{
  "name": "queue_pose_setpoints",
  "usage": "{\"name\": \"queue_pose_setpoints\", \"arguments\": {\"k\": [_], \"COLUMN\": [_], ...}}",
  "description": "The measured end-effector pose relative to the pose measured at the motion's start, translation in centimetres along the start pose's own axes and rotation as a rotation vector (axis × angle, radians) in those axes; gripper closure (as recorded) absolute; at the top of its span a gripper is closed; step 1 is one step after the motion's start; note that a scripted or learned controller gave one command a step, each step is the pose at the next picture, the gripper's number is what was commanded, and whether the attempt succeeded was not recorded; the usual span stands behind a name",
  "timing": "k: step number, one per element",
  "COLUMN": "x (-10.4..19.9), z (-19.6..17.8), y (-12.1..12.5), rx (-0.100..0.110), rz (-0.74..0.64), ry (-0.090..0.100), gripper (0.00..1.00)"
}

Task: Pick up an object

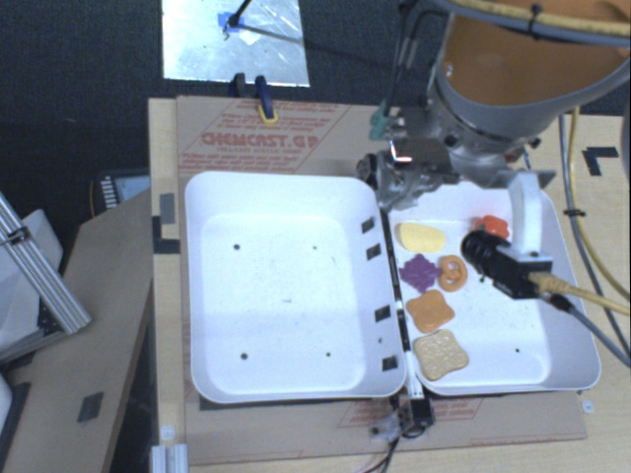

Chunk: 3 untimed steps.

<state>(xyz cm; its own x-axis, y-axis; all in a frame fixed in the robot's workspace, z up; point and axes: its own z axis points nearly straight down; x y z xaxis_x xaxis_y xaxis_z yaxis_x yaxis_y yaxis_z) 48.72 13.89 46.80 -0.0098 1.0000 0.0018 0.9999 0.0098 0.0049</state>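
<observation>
While the arm (523,57) hangs over the right bin's (562,348) far-left corner, the gripper (399,180) sits low by the divider between bins; can't tell if its fingers are apart or together. Left bin (276,284) is bare white floor with lots of room. Right bin holds a cluster near its left wall: yellow piece (421,236), purple piece (419,272), orange pretzel (453,272), orange slab (430,310), tan cracker (441,354), red piece (493,227) partly hidden behind a black fixture. Yellow piece lies nearest the gripper, flat, pale, oval; nothing gripped
</observation>
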Motion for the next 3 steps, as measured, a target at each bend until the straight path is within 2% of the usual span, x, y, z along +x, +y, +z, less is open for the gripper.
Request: {"name": "queue_pose_setpoints", "arguments": {"k": [1, 3], "x": [1.1, 8.9], "z": [-7.1, -6.7], "y": [0.0, 0.0], "rx": [-0.004, 0.004], "rz": [0.004, 0.002], "ry": [0.002, 0.001], "gripper": [1.00, 1.00]}}
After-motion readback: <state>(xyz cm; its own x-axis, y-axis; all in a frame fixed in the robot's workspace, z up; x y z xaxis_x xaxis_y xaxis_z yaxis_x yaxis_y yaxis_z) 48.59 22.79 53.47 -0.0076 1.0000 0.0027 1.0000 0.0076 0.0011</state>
